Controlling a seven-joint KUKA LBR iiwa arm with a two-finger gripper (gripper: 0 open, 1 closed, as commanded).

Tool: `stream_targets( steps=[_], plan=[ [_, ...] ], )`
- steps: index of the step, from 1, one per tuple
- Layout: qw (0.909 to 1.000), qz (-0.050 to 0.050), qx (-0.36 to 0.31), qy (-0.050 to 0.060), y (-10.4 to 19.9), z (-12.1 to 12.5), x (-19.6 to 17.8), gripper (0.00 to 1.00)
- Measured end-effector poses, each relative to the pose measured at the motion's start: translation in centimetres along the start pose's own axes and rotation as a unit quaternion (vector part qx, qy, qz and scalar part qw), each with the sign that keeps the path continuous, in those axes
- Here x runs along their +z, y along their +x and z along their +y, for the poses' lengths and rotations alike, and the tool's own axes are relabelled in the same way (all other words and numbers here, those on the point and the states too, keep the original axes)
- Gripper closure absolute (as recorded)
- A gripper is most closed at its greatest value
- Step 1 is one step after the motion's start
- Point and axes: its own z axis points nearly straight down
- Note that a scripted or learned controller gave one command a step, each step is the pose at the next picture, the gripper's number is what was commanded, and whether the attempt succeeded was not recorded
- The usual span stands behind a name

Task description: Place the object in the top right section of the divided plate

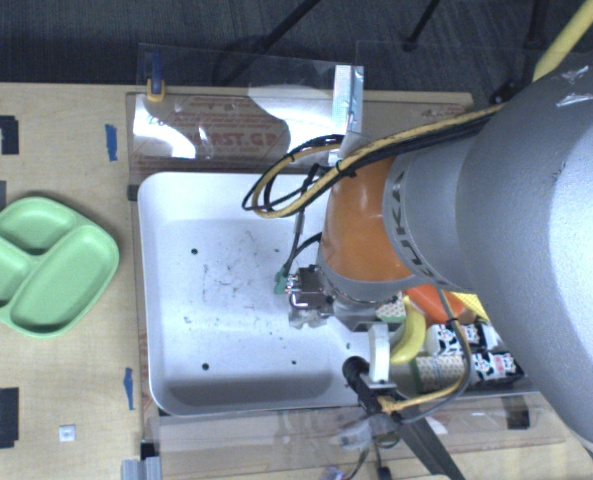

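The grey arm with its orange band [361,230] hangs low over the shallow white bin [191,243]; its gripper is hidden, state impossible to tell; a yellow banana-shaped toy [412,334] lies among clutter beneath it; the pale green divided plate [42,265] rests well apart on the left bench.

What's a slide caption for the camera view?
KUKA arm reaches into the white bin over piled objects; green divided plate sits off left.

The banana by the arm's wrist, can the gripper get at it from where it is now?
Probably yes. The banana lies in the pile right beside the wrist, with its yellow top exposed. The orange piece and the other items pressed against it may crowd a clean grab.
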Motion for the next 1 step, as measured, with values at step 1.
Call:
stream_targets(
  steps=[1],
  plan=[
    [0.9998,0.003,0.017,-0.007,10.36,1.82,5.41,1.00]
  ],
)
